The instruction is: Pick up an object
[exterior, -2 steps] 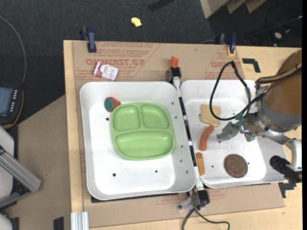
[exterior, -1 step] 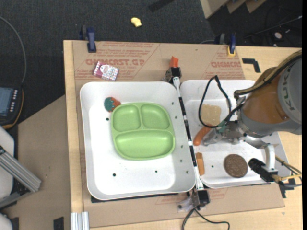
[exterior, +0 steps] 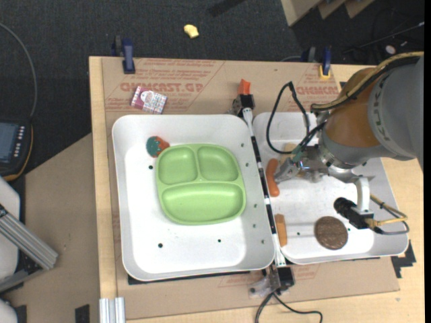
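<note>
**Q:** What lies nearest, and of what make?
**A:** The right bin (exterior: 306, 210) is smooth, white and shallow. In it lies a brown disc (exterior: 331, 233), flat, round and dull-speckled. At the rim shared with the other bin sits a short orange piece (exterior: 280, 229), stubby and glossy.

**Q:** And the tool?
**A:** The gripper (exterior: 301, 167) hangs low over that bin's middle. Whether it is spread or pressed together cannot be told, and nothing is seen held. Just beside it, toward the divider, lies an orange link (exterior: 271, 177), smooth and sausage-shaped. It is judged the likeliest object to pick.

**Q:** What could go wrong?
**A:** The link lies close to the bin wall, so a descent might strike the rim. Its rounded, slick skin might also roll or slip from a closing grasp. The disc lies flat and offers little edge.

**Q:** Farther off?
**A:** The left bin (exterior: 195, 247) holds a green plate (exterior: 200, 184) of hard-looking plastic with three compartments. A small teal-and-red ball (exterior: 157, 146) touches its far corner. Beyond, a pink packet (exterior: 149, 99) lies on the pale printed bench (exterior: 195, 79).
</note>
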